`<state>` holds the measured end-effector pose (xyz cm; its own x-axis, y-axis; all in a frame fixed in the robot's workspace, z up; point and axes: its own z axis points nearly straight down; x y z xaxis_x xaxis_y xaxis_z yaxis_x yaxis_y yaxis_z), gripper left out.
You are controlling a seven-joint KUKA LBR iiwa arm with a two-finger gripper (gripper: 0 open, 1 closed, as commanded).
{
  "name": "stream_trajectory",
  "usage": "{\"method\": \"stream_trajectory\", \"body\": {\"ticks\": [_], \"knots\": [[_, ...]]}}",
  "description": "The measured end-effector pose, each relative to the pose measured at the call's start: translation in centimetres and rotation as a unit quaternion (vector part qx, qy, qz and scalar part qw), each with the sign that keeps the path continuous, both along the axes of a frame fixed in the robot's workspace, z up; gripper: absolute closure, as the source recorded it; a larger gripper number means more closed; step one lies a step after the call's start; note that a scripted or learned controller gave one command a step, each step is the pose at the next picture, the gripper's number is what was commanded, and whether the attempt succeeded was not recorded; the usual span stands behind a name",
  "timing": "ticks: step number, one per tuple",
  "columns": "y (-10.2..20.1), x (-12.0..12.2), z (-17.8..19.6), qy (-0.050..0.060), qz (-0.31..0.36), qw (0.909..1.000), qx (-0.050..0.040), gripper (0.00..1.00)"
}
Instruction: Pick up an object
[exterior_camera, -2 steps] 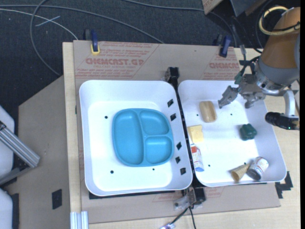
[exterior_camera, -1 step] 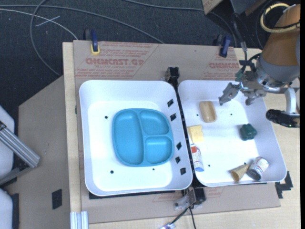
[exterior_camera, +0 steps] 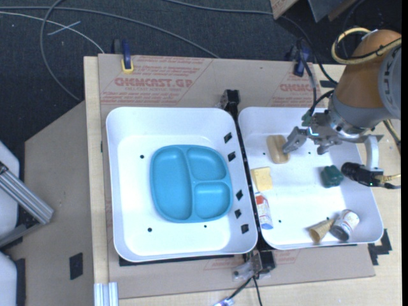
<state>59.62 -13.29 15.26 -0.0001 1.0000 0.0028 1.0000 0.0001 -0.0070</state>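
Approach step: gripper (exterior_camera: 306, 140) over the right bin (exterior_camera: 290, 238), no object held.

The tan block (exterior_camera: 276, 150), the likeliest target, lies in the far left part of the right bin, just left of the gripper; its long axis runs near-to-far, tilted slightly. The fingers appear spread, with nothing between them. The next move calls for shifting left to centre over the block, turning so the fingers close across its short side, then descending. Nearer lie a yellow square (exterior_camera: 262, 178) and a tube (exterior_camera: 263, 211) along the left wall; a green lump (exterior_camera: 331, 176) sits to the right, and a cone (exterior_camera: 321, 229) and small bottle (exterior_camera: 346, 224) rest at the near right corner. The left bin (exterior_camera: 127, 234) holds a blue divided plate (exterior_camera: 190, 182).
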Motion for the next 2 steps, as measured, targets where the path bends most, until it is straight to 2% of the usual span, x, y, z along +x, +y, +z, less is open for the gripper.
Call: {"method": "stream_trajectory", "body": {"ticks": [1, 2], "knots": [[0.35, -0.75, -6.11, 0.000, 0.000, 1.0000, 0.0000, 0.00], [0.40, -0.76, -6.80, -0.002, 0.000, 1.0000, -0.0005, 0.00]]}}
